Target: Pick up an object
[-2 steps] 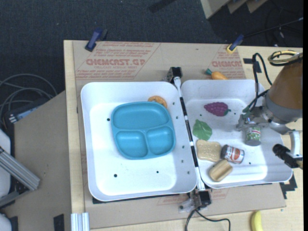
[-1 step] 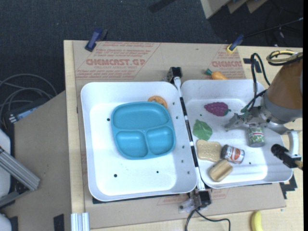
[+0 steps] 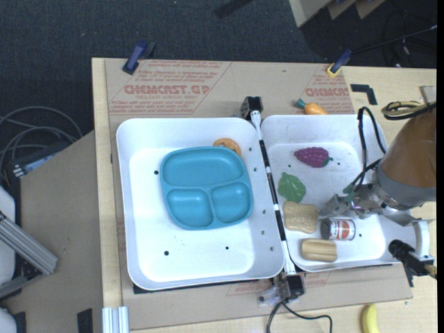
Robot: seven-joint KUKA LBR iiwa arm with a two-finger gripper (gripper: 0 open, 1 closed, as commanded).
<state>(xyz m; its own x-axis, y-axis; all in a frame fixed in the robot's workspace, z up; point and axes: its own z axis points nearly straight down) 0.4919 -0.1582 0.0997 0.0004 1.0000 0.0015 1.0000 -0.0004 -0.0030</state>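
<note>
Metal fingers (image 3: 341,207) sit just at twelve o'clock of a red-labelled can (image 3: 339,229); whether they are apart or together is too dim to tell. That can lies on its side in the right bin (image 3: 368,127), long axis three-to-nine, beside tan bread pieces (image 3: 300,217).

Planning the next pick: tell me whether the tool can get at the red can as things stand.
Probably yes. The tool sits right above the red can in the right bin, with nothing between them; the bread pieces lie beside it.
</note>
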